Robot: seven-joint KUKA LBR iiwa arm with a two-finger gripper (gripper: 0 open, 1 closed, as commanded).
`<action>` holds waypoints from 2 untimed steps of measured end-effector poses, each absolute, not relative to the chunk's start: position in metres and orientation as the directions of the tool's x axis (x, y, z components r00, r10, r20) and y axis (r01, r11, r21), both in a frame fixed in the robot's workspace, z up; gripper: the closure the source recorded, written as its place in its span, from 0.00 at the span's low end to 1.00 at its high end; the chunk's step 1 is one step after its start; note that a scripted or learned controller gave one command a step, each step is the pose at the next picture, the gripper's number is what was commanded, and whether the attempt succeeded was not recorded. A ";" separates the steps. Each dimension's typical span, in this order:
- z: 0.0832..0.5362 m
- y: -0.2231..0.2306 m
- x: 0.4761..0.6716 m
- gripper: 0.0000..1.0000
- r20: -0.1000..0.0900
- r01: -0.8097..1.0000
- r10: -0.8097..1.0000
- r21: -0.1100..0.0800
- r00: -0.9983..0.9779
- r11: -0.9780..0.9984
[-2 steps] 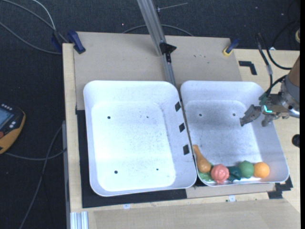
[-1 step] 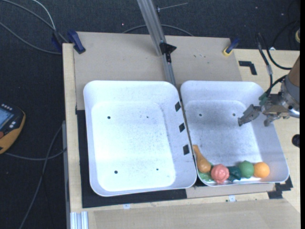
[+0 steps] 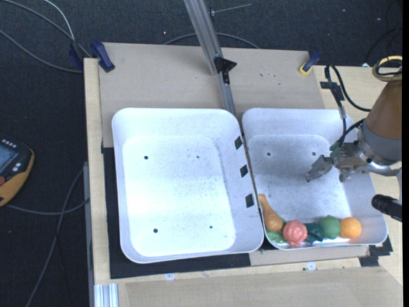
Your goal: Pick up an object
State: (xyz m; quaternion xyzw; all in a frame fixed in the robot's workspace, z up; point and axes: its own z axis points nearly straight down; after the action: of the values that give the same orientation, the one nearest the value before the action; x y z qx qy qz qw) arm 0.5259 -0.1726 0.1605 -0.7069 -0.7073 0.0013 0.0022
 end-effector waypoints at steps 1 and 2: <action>0.102 -0.169 0.532 0.00 0.001 1.000 1.000 -0.005 -0.001 0.001; 0.087 -0.169 0.532 0.00 0.000 1.000 1.000 0.000 0.000 0.000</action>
State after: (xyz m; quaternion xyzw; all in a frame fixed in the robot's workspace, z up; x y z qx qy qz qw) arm 0.5322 -0.1686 0.0873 -0.7069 -0.7073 0.0001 0.0002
